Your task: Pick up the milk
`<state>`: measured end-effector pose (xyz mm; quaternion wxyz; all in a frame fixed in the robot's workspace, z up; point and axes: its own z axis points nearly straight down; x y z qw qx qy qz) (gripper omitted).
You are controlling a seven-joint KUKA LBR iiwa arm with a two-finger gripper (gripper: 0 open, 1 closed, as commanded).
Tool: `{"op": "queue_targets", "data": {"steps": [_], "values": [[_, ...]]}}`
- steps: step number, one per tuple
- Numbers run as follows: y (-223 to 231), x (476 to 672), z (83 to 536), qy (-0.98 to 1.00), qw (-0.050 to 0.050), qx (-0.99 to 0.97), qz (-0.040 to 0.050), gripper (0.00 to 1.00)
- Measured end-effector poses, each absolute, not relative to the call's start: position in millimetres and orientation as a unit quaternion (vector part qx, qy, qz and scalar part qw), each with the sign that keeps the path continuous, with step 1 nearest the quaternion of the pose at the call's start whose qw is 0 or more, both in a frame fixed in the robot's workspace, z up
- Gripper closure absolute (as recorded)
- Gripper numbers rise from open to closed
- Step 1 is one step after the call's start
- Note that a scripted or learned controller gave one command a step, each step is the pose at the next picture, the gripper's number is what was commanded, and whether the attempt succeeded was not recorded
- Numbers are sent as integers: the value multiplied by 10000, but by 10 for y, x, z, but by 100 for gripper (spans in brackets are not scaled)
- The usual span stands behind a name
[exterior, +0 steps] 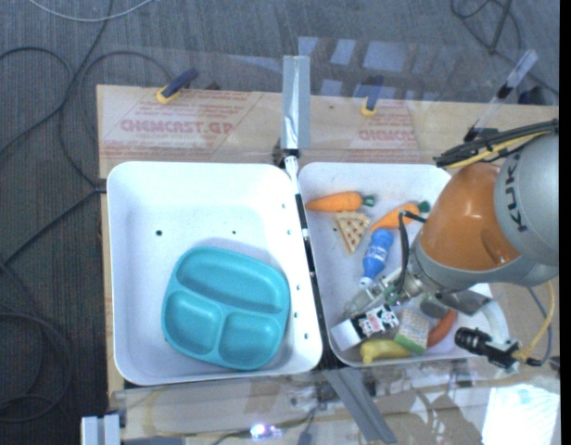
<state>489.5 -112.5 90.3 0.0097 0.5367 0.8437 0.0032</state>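
- Camera view: grey-and-orange arm (480,230) reaching in from the right, low over the right bin (315,202).
- Jaws (389,297) down among the clutter near that bin's front edge; spread or pressed together, cannot tell, too small and tangled with the items beneath.
- Milk (367,323), a small carton with black-and-white cow patches, lying tipped at the front of the right bin, just beside the jaws; whether pinched or merely touched, cannot tell.
- Crowded close around: yellow banana (383,349) against the carton's front, blue bottle (377,253) just behind, waffle (352,229), two carrots (336,201), a red-orange piece (442,327).
- Left bin (128,211) bearing a teal divided plate (228,308).
- Likely trouble: carton lying askew, so a slanted closure could squeeze it out sideways; banana or bottle caught along with it; carton shoved against the bin wall instead of lifted.
- Writing: red lettering on the counter (183,126) sheet behind the bins, roughly "CHEMCAST GP", seen reversed; part of "KUKA" on the arm's grey casing.
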Motion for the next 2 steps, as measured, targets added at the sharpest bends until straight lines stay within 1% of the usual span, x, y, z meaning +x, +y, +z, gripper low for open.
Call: {"op": "queue_targets", "data": {"steps": [1,2], "values": [[-838,5640,2033,8626,-24,5060,-10,0],[-1176,5699,1213,8577,163,5139,46,0]]}}
